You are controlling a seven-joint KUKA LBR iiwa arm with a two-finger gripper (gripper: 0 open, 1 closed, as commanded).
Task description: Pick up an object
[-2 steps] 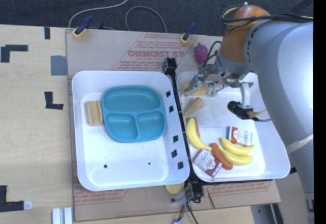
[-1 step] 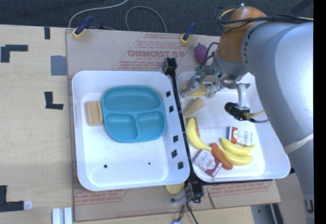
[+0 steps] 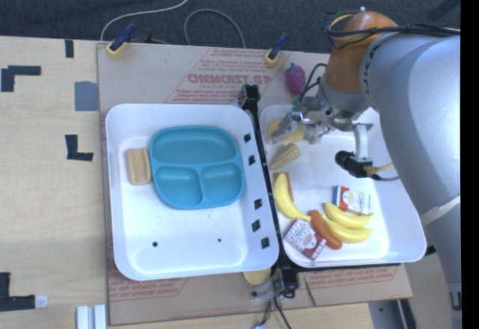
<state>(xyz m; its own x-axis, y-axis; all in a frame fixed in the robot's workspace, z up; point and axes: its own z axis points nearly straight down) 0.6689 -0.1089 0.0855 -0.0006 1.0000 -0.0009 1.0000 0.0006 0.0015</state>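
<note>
The grey arm comes in from the right, its orange band bright above the wrist, and its hand (image 3: 299, 124) is down at the far end of the right bin (image 3: 397, 241), by the wall it shares with its neighbour. Metal parts crowd together there, so I cannot tell how the hand stands, wide or narrow, or whether anything sits in it. Just beside it lie a small yellowish piece (image 3: 287, 131) and a pale corn-like cob (image 3: 284, 157) (both too tangled in shadow to name surely). Nearer in that bin a banana (image 3: 284, 197) curves along the dividing wall, a second banana (image 3: 347, 219) lies toward the right, an orange sausage-shaped toy (image 3: 325, 230) touches it, and two small red-and-white cartons (image 3: 303, 238) (image 3: 353, 200) sit close by. The left bin (image 3: 123, 245) bears a blue divided plate (image 3: 198, 167) with a tan bread slice (image 3: 138, 166) just beside its left edge. A purple toy (image 3: 295, 78) rests on the worktop (image 3: 45, 193) beyond the bins.
</note>
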